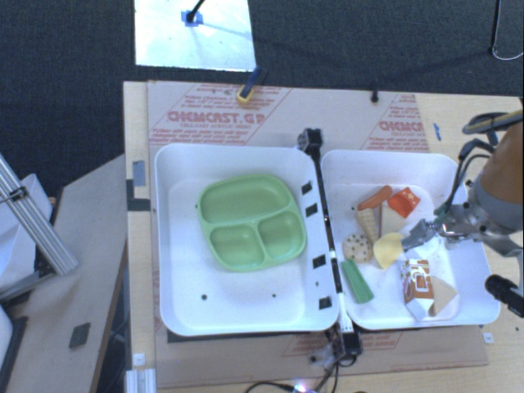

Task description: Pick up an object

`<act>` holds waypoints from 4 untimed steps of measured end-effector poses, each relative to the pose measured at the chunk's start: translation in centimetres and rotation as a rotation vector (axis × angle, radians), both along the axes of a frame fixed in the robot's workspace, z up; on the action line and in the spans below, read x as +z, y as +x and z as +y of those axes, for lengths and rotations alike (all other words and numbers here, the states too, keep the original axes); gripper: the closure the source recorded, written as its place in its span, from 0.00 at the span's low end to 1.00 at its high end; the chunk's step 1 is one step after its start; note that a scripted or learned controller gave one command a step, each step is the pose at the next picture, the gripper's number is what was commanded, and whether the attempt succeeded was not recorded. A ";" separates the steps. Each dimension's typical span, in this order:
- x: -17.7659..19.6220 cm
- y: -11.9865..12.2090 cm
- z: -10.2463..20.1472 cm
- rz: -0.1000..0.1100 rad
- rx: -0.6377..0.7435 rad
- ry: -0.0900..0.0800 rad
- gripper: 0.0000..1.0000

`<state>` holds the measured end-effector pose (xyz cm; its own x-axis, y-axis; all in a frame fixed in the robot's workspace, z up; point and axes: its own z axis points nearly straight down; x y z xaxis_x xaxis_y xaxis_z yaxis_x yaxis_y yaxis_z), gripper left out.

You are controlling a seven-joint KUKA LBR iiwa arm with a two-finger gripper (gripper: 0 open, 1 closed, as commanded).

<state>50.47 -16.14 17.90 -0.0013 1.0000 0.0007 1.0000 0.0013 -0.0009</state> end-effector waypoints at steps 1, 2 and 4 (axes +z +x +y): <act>-4.9 -0.5 0.9 0.001 0.000 0.001 0.00; -7.6 0.0 0.5 -0.018 -0.003 -0.008 0.00; -0.3 0.4 0.9 -0.006 0.003 -0.002 1.00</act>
